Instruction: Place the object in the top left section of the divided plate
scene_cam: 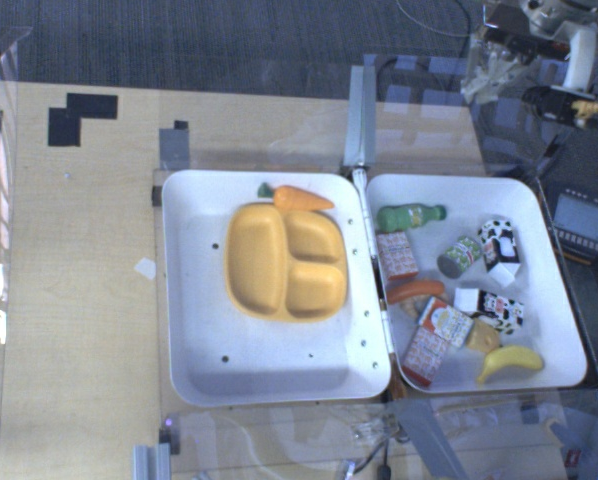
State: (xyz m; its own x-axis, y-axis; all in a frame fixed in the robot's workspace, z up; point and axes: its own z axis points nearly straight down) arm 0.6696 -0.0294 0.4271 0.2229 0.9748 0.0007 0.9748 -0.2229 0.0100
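The gripper (482,80) hangs beyond the bins; its grip state cannot be told. A carrot (301,199) lies against the yellow divided plate (284,260)'s far rim, ungrasped. Reaching it likely comes next.

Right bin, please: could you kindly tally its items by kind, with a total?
Green bottle: 1
Can: 1
Cow-print cartons: 2
Printed boxes: 3
Sausage: 1
Banana: 1
Yellow wedge: 1
Total: 10
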